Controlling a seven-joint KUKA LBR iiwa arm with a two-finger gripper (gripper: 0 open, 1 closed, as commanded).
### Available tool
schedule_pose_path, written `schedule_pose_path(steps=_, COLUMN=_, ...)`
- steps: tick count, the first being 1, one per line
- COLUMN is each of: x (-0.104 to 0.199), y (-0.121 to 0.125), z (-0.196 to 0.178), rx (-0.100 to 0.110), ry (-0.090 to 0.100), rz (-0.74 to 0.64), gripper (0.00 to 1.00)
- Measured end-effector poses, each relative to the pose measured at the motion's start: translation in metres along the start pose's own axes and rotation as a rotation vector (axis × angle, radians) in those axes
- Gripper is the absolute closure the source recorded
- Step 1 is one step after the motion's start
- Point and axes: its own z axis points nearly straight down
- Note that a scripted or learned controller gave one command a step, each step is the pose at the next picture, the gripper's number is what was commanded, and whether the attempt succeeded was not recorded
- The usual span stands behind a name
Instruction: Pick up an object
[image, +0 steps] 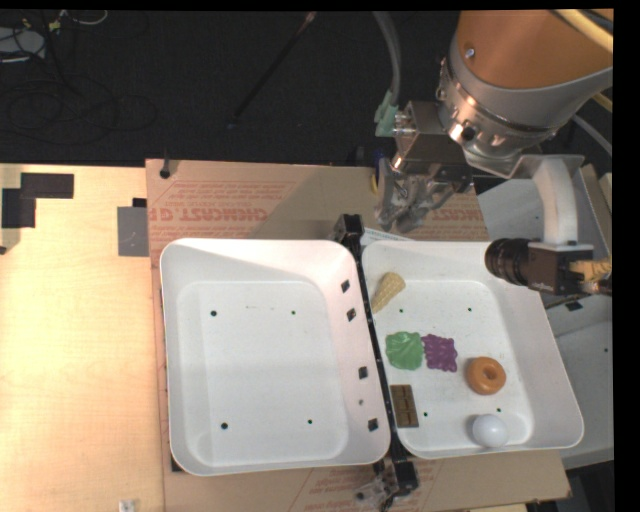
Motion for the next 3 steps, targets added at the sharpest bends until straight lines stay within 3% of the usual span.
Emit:
schedule_pose_path(steps=1, x=-0.069, y=-0.027, z=-0.001, rx=0.002, ry=-0.001, rz=0.010, gripper=1.00)
schedule_pose_path(steps=2, x=-0.011, y=0.009, z=0.000, rx=0.000, ry=0.000, rz=-0.001, gripper=1.00)
schedule_pose_path(steps=3, x=0.053, y=-0.028, z=0.000, rx=0.003, ry=0.000, rz=-0.002, gripper=1.00)
